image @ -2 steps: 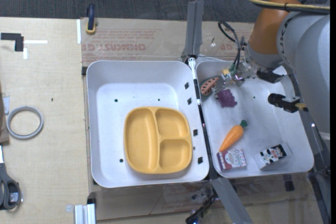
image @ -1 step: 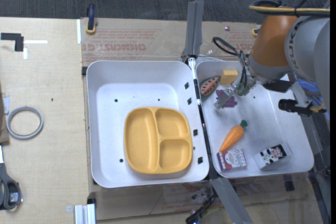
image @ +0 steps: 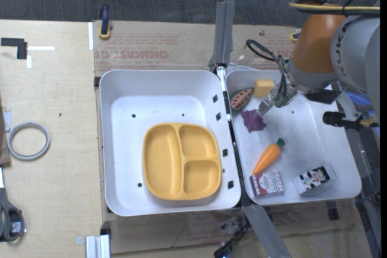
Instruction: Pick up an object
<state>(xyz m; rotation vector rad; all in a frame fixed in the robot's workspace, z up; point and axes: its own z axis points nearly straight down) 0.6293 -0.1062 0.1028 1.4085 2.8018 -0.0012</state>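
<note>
Over the right bin's far left area, the gripper (image: 270, 104) hangs low with its tip just above the purple grape bunch (image: 254, 121), which lies on the bin floor near the divider; whether the fingers are parted or closed cannot be told at this size, and nothing is seen between them. Yellow cheese block (image: 263, 88) sits just behind the gripper, close to the far wall, with a brown-pink oval toy (image: 242, 98) beside it to the left, against the divider. Toy carrot (image: 267, 158) with green top lies tilted near mid-bin, apart from the grapes. Red-and-white carton (image: 268, 183) lies flat at the near edge just below the carrot; black-and-white carton (image: 314, 179) lies further right, also near the front wall. Right bin (image: 338, 190) white, shallow. Arm (image: 329, 45) comes in from the right, orange band above the wrist, cables looping off it. Left bin (image: 121, 130) holds a yellow divided plate (image: 181, 161), three compartments, sitting toward the near side. Bench (image: 54, 93) to the left carries a grey tape ring (image: 27, 141) and scissors (image: 11, 222) at the near-left edge.
</note>
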